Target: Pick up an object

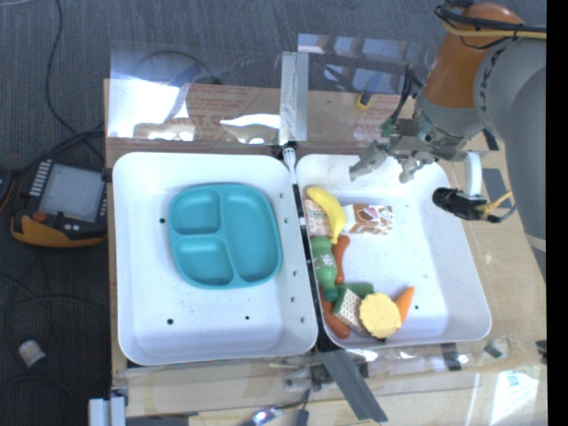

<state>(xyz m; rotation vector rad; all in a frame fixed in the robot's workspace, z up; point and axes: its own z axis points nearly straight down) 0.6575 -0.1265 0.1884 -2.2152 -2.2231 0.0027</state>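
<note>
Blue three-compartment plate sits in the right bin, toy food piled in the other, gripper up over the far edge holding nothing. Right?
One thing is off: the blue three-compartment plastic plate lies in the left white bin, not the right. The camera view shows the toy food, including a yellow banana, piled in the right white bin. The two-finger gripper is over that bin's far edge, open, with nothing between its fingers.

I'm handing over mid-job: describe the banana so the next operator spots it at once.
Look in the right-hand white bin, where toy food is heaped along its left wall. The banana lies at the far end of that heap, just left of a small printed card. It is the only long, curved, plain yellow piece there.
</note>
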